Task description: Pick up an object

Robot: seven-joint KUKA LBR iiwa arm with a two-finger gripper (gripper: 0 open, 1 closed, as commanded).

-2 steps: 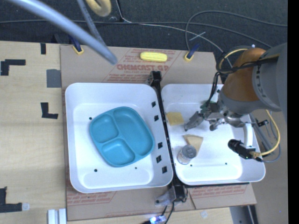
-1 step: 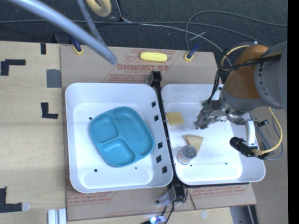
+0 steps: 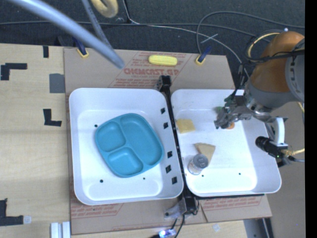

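A blue divided plate [image 3: 129,144] lies flat in the left white bin [image 3: 79,133], filling much of its floor, its three compartments facing up. Behind the bins, a yellow banana-shaped toy [image 3: 162,60] rests on the cardboard sheet [image 3: 99,71] that underlies both.

Across the black divider [image 3: 171,128], the right white bin [image 3: 247,182] holds the candidates for the pick. A pale yellow block [image 3: 185,126] sits near the divider, well apart from the gripper. In front of it, a tan wedge [image 3: 205,150] lies touching or just beside a small clear object with a round grey top [image 3: 197,162]; which of the two overlaps the other cannot be told.

Further right, the gripper [image 3: 226,119] hangs over the rear part of the right bin, below the grey arm and its orange band [image 3: 277,58]. Whether anything lies between its dark tips cannot be made out, and how they stand cannot be told at this slant.

Judged from their look, the yellow block and the wedge appear light and somewhat soft, like foam or toy food, and should tolerate a firm squeeze across their flat sides. The block, standing free on bare bin floor, seems the easier target. The clear object looks hard, smooth and liable to roll or slip; its narrow round body would call for a centred pinch.
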